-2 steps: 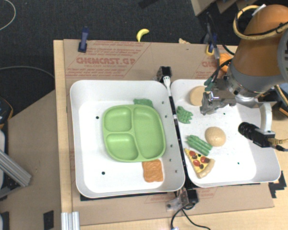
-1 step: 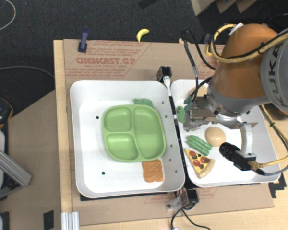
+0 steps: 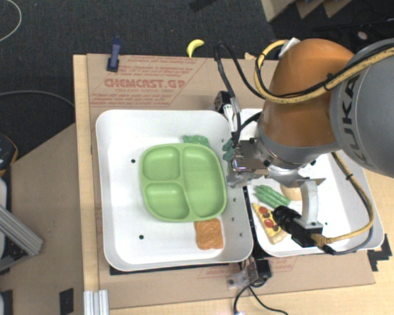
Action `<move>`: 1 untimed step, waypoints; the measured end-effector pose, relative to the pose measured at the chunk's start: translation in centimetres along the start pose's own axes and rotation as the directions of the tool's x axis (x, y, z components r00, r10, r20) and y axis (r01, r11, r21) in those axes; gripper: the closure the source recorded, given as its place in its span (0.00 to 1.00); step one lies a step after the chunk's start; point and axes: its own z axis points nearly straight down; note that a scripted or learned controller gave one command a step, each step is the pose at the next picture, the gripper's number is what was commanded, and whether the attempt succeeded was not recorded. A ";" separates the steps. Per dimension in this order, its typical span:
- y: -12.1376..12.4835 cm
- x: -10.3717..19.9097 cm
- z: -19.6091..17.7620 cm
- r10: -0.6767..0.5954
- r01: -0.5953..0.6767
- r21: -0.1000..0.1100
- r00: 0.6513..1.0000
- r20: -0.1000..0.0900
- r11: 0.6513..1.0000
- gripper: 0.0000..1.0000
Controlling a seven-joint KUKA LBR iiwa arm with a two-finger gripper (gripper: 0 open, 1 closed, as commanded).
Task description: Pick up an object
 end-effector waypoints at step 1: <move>0.2 1.5 -12.7 0.003 -0.003 -0.019 1.000 -0.001 1.000 1.00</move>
